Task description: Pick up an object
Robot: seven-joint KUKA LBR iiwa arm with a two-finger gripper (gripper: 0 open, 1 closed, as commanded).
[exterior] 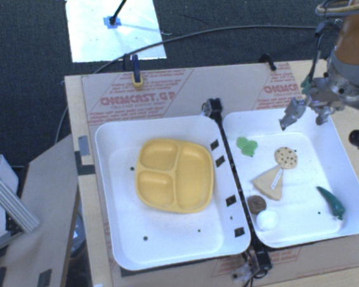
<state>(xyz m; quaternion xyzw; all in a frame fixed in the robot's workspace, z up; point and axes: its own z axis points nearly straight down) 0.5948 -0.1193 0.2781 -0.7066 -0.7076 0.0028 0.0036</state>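
Lying well below gripper (305,113): cookie (286,156), apart.

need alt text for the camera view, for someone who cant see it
A grey robot arm's gripper hovers open above the far edge of the right bin, holding nothing. That bin holds a green leaf, cookie, cheese wedge and green pepper; the left bin holds a yellow divided plate.
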